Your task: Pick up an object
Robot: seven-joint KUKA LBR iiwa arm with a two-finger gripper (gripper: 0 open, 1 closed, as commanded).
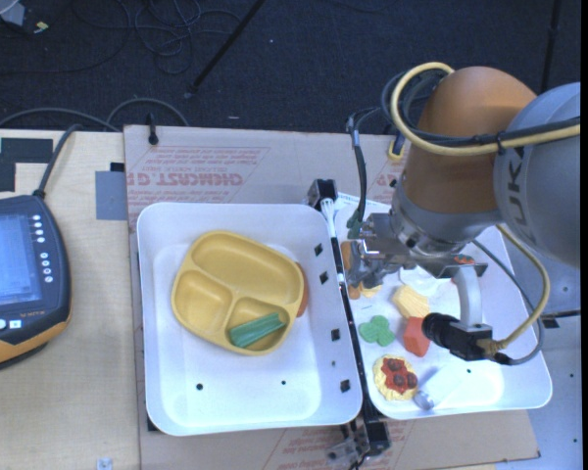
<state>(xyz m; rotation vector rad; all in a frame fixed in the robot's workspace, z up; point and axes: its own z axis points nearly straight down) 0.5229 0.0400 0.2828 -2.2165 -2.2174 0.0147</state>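
Glossy yellow plastic tray (237,287); smooth white plastic bins (176,380); matt cardboard underlay (196,176).

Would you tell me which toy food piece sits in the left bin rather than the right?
The green piece, lying in the yellow tray; the other pieces sit in the right bin.

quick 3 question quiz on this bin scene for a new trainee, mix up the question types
1. True or false: the green piece lies in a compartment of the yellow tray.
2. Which bin holds the yellow tray: A, the left bin, or B, the right bin?
3. Fill in: the small pizza-like piece sits near the ___ edge of the right bin, below the green clover-shaped piece and the red piece.

Key
1. True.
2. A.
3. Front (nearest the camera). The arm hangs over this bin, hiding part of it.
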